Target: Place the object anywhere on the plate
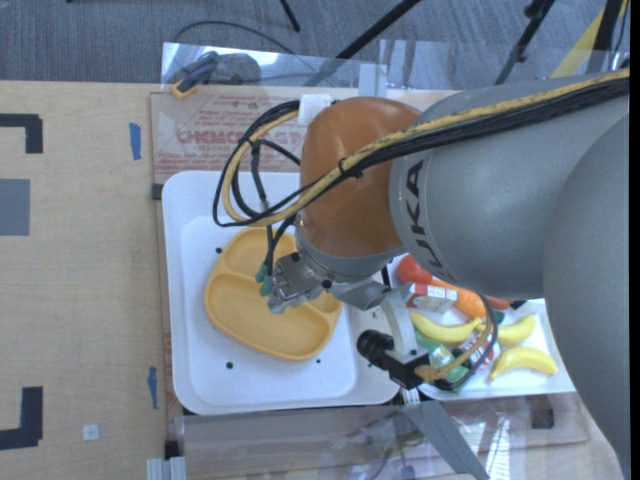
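Hanging low over the yellow plate, the gripper sits near the middle of the frame, a cluster of grey metal and small green fittings under the arm's orange band. Whether its fingers are apart or together cannot be told, since the wrist and the fittings cover them from above. Nothing can be made out between them.

Much of the scene is hidden by the arm, which fills the right half of the frame and covers the boundary between the two bins. Black and yellow cables loop from the wrist toward the upper left, crossing the top of the left bin.

The plate is a shallow, rounded yellow dish with raised ridges dividing it into compartments; its upper right portion is concealed under the gripper. It lies in the left bin, directly beneath and to the lower left of the gripper.

The objects lie in the right bin, at the lower right of the frame, well apart from the plate. Two yellow bananas are seen there, one partly under the arm, along with an orange-red item and a green piece that is too obscured to identify. A black fitting on the arm's cabling overlaps the lower edge between the bins.
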